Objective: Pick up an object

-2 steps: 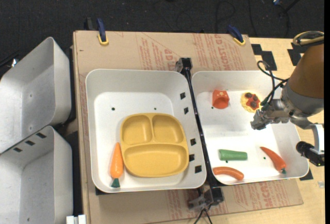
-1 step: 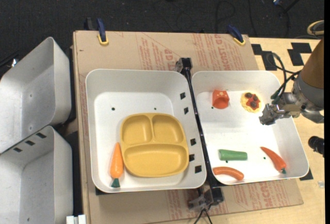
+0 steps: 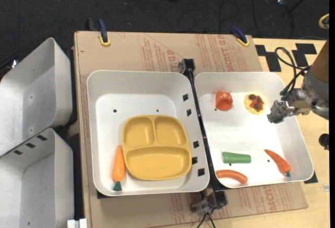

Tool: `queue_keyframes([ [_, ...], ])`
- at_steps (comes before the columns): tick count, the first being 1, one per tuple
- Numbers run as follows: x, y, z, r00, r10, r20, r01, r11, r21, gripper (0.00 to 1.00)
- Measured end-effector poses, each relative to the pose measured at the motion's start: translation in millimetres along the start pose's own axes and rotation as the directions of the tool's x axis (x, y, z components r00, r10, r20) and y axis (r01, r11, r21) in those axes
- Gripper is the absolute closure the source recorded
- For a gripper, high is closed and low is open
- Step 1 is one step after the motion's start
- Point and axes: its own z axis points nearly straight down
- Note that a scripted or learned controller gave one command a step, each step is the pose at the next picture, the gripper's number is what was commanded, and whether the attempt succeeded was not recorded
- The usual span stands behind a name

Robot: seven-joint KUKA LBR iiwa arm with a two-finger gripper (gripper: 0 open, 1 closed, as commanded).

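Claw (image 3: 276, 114) hovers at the right bin's (image 3: 298, 132) 3 o'clock rim; nearest target is the pizza toy (image 3: 255, 103).

Pizza toy sits near the claw's 10 o'clock, roundish, no long axis to align. Red cup (image 3: 223, 100) lies farther at 9 o'clock. Green piece (image 3: 236, 158), sausage (image 3: 231, 175), and red chili (image 3: 277, 161) lie toward 6–7 o'clock. Claw's state: cannot tell; nothing visibly held.

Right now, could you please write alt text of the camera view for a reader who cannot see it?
The robot's hand hovers at the right bin's right edge, near a small pizza toy and a red cup. That bin also holds a green cylinder, a sausage and a chili pepper; the left bin holds a yellow divided tray and a carrot.
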Motion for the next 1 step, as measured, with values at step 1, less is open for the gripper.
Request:
queue_keyframes([
  [1, 56.6, 25.6, 3.5, 1.000, -0.006, -0.003, 0.006, 1.000, 0.002, 1.00],
])
